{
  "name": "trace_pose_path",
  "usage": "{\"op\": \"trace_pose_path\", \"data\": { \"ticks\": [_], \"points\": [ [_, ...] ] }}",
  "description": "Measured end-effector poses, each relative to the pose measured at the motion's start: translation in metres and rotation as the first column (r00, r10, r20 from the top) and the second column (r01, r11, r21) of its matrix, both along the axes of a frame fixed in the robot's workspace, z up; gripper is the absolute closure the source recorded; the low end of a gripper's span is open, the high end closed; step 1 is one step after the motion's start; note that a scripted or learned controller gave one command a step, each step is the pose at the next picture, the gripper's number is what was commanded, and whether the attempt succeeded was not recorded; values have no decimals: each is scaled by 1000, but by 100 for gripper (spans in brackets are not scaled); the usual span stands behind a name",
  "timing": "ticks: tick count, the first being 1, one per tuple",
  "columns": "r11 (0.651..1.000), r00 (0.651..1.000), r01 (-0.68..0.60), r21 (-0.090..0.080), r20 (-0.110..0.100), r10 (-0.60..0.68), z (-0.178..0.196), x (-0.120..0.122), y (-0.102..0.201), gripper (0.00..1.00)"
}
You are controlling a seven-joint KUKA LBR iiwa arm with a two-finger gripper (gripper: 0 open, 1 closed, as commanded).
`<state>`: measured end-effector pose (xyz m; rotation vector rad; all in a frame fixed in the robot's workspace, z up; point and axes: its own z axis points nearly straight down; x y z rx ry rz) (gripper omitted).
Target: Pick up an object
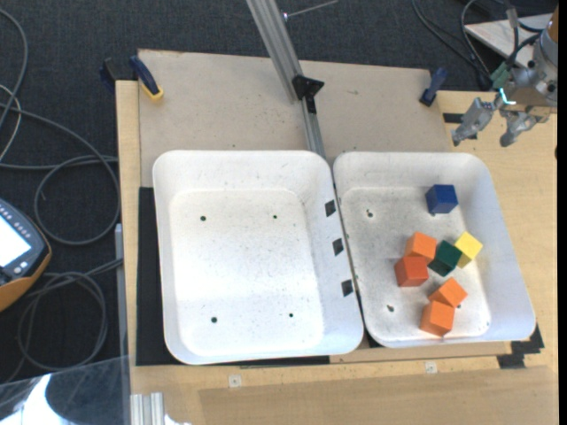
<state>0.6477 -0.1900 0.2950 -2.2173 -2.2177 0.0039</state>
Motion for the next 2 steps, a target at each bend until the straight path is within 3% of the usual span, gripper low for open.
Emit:
{"op": "trace_pose_path", "data": {
  "ticks": [1, 2],
  "points": [
    [1000, 1000, -2, -3, 5, 2, 3, 1, 0, 0],
    [1000, 1000, 0, -1, 1, 0, -40, -4, 1, 0]
  ]
}}
